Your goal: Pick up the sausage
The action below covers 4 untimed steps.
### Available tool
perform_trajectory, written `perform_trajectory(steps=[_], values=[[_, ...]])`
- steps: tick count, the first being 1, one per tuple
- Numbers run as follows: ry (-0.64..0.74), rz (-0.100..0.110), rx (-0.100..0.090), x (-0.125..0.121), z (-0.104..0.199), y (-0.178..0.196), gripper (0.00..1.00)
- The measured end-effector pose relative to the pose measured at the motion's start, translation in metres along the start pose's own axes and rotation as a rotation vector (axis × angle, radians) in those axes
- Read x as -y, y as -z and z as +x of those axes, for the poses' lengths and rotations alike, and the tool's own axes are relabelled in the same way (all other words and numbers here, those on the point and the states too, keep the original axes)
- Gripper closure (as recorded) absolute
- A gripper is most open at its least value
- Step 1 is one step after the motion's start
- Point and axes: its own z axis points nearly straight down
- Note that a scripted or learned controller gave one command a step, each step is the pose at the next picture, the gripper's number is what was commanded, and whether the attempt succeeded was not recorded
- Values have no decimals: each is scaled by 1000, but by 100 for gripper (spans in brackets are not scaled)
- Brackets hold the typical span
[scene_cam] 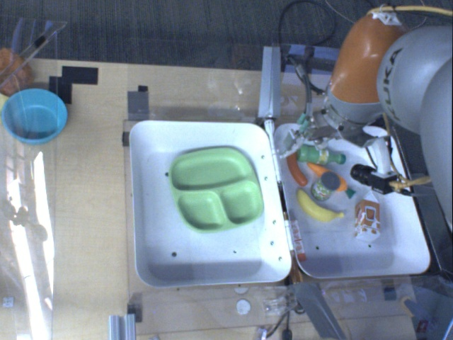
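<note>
Near right bin's upper-left corner: slim, smooth orange-red sausage, curved, just below-left of metal gripper; cannot tell gripper's opening or any hold.

Two white bins sit side by side on the pale wooden surface. The left bin carries a green divided tray. The right bin holds a reddish sausage near its left wall, a green bottle, a yellow banana, a small round jar and a brown-and-white packet. The arm's tool hangs over the bin's upper left, just above the bottle. A blue bowl stands far left.
</note>
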Motion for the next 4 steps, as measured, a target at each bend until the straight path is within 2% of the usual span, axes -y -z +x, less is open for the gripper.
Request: perform_trajectory(steps=[1,2,3,4], values=[[259,0,0,-18,53,0,0],[264,1,0,19,18,0,0],[266,-7,2,17,18,12,100],[266,-7,2,17,18,12,0]])
